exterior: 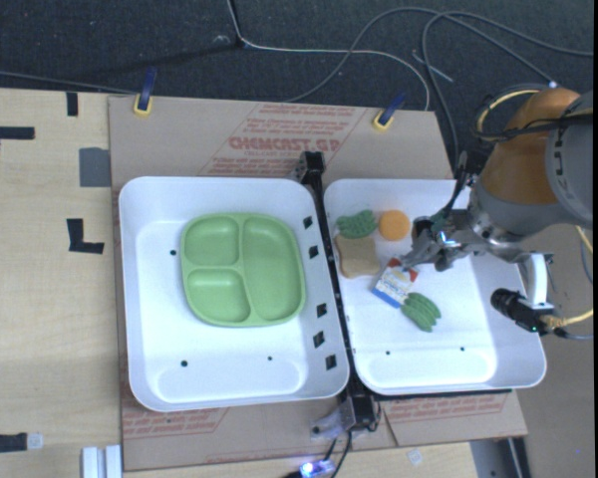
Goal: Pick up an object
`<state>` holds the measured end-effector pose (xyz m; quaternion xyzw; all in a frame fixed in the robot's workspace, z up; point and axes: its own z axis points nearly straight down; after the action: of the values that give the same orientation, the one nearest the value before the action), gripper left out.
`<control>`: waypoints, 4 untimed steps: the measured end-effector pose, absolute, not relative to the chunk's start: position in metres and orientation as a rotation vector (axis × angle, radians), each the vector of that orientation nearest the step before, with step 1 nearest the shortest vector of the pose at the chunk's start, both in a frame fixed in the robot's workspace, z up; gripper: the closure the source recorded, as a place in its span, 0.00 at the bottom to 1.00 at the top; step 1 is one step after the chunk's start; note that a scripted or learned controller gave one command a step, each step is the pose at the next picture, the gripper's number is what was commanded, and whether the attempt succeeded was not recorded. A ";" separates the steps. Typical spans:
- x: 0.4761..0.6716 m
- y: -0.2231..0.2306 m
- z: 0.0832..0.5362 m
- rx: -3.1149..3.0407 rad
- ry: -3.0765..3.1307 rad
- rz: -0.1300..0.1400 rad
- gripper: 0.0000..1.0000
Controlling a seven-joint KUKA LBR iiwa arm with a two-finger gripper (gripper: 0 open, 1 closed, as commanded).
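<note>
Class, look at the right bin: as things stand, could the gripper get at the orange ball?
Probably yes. The orange ball lies uncovered in the right bin, just left of the gripper, with nothing on top of it; the green toy sits beside it.

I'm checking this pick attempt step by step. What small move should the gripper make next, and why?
Probably a short drop straight down. The gripper sits low in the right bin, just above the small blue-and-white packet, with nothing visibly between its fingers. The green toy and tan piece lie close by, so sideways travel risks nudging them.
</note>
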<state>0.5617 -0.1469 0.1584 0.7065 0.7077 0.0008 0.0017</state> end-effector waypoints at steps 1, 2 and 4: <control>0.563 -0.147 0.211 2.217 2.221 0.004 1.00; 0.564 -0.095 0.205 2.217 2.228 -0.001 1.00; 0.582 0.003 0.207 2.216 2.229 -0.001 1.00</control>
<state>0.5821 0.0032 0.2067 0.7051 0.7091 -0.0002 -0.0008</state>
